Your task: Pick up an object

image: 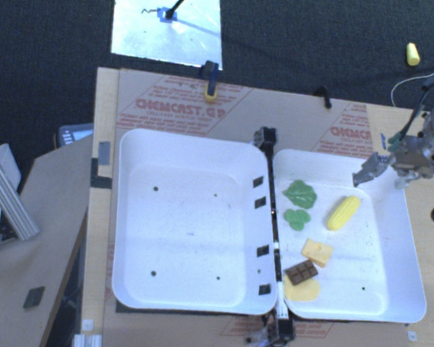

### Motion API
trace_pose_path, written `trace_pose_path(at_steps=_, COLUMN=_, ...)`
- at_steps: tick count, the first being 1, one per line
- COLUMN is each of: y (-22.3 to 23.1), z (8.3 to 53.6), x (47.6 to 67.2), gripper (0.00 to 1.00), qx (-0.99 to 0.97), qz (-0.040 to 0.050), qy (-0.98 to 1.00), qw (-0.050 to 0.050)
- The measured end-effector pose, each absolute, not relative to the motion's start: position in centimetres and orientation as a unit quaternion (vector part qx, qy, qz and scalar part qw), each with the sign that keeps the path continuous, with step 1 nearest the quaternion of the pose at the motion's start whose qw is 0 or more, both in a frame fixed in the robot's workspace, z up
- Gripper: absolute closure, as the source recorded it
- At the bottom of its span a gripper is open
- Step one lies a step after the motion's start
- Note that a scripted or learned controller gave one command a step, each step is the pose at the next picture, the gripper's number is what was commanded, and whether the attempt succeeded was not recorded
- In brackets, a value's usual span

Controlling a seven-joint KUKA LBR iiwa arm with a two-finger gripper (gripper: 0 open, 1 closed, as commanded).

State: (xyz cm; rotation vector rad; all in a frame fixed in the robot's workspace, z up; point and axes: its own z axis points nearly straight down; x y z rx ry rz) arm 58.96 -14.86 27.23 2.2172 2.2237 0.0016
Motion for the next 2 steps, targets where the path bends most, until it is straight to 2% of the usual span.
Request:
trace_pose_path(at_steps=1, y=-13.6, z=13.3, x=53.5, gripper=0.00, qx=0.707, qz=-0.0025, qy=0.707, qw=-0.005)
trace_pose_path(at_steps=2, y=-9.3, z=8.2, x=54.9, gripper=0.00, qx=0.705, qz=0.0004, qy=0.709, qw=-0.001)
